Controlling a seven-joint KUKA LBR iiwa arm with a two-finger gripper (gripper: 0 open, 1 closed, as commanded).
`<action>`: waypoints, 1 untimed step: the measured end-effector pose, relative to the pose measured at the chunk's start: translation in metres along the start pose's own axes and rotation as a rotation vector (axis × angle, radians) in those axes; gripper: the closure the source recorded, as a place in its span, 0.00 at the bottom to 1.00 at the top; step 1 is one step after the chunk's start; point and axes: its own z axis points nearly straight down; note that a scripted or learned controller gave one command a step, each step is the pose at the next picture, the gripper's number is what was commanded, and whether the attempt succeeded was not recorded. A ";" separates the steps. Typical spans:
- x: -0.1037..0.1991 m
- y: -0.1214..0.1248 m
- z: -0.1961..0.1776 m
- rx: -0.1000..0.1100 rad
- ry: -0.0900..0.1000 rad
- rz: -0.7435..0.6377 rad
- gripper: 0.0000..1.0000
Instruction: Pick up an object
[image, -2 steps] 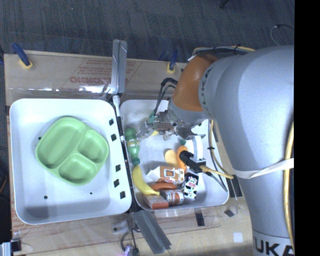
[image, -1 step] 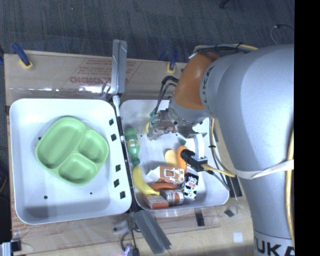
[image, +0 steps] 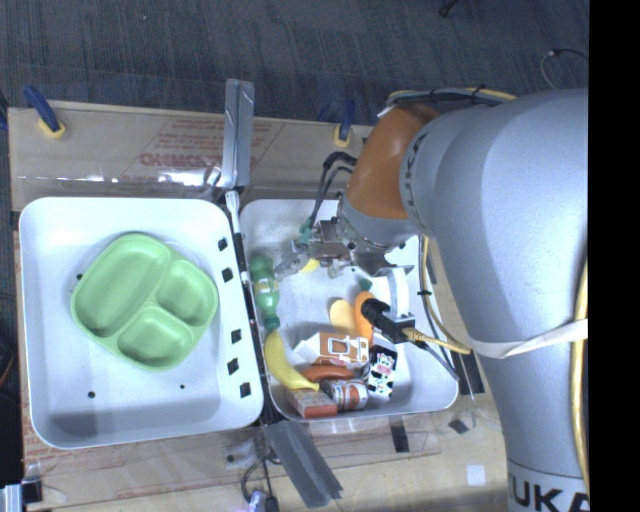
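The hand (image: 318, 245) is lowered into the upper part of the right bin (image: 432, 392); whether it is open, closed or gripping anything cannot be determined (the wrist covers it). Objects lie below it: a green bottle (image: 264, 285) along the left wall, a banana (image: 283, 366), an orange piece (image: 345, 314), and a black-and-white carton (image: 382, 371). The left bin (image: 50, 400) contains a green divided plate (image: 146, 298).
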 end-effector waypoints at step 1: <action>0.042 -0.033 -0.065 0.001 0.005 -0.049 0.00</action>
